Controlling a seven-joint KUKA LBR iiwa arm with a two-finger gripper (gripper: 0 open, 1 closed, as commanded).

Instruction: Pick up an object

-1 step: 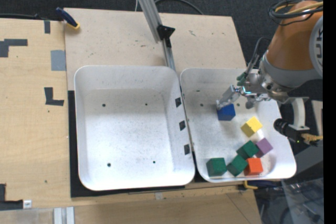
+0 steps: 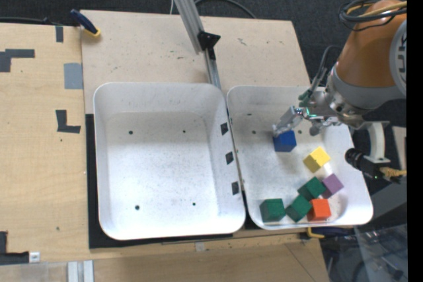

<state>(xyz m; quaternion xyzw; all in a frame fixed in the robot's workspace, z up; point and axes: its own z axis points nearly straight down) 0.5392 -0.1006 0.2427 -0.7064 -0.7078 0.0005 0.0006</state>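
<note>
In the right bin [image 2: 254, 102], my gripper [image 2: 301, 123] hangs low over the upper middle, with its fingers spread open. A blue cube [image 2: 285, 141] lies on the bin floor just below the left fingertip [image 2: 287, 123]; it is not between the fingers. Further toward the front right lie a yellow cube [image 2: 317, 158], a purple cube [image 2: 332, 183], an orange cube [image 2: 320, 209] and three green blocks [image 2: 299, 208], bunched in the bin's front corner.
The left bin [image 2: 106, 162] stands beside the right one, sharing a rim in the middle. A slanted metal rail [image 2: 188, 3] runs down to the rims' junction at the back. The arm's orange and grey body [image 2: 370, 56] overhangs the right bin's right edge.
</note>
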